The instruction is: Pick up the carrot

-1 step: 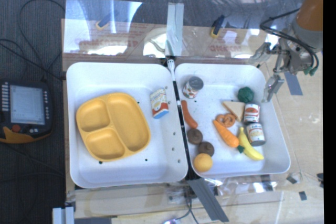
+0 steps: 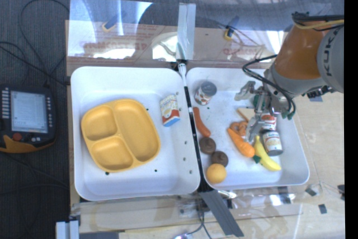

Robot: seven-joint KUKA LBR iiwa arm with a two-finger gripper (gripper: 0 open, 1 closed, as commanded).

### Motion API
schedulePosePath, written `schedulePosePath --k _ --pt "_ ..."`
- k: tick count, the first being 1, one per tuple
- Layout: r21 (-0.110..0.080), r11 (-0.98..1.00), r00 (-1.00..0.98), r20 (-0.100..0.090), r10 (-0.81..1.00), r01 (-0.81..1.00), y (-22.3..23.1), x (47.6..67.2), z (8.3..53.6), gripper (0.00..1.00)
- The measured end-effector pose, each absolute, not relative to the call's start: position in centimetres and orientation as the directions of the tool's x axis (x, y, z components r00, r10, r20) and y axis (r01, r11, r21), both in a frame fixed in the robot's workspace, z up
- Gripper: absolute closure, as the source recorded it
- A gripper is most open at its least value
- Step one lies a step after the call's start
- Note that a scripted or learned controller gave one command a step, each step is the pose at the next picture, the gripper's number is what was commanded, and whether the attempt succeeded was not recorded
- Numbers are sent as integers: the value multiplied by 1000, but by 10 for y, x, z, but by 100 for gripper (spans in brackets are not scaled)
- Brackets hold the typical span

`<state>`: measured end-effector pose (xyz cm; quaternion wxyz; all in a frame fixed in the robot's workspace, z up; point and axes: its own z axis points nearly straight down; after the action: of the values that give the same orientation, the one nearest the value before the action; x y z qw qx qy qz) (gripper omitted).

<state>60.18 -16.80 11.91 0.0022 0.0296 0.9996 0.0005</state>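
Hovering tool (image 2: 256, 120) over carrot (image 2: 241, 142), grip unclear, jar (image 2: 272, 139) and banana (image 2: 267, 157) crowding

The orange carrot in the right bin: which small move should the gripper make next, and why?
Probably a short straight descent. The two-finger gripper hangs just above the orange carrot, beside the small labelled jar and yellow banana, so sideways motion risks bumping them.

We see two white bins (image 2: 78, 120). The left one holds a yellow divided plate (image 2: 120, 134) and a red, white and blue carton (image 2: 170, 109). In the right bin (image 2: 291, 176) lie an orange carrot (image 2: 240, 143), a yellow banana (image 2: 266, 158), an orange fruit (image 2: 216, 173) and two brown ones (image 2: 208, 145). The arm (image 2: 305, 56) shows grey and orange.
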Motion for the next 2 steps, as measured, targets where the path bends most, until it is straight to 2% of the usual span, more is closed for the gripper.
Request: schedulePosePath --k 1,2 --pt "1 999 -999 -12 34 34 -132 560 89 0" --pt "2 963 -962 -14 271 271 -147 502 89 0"
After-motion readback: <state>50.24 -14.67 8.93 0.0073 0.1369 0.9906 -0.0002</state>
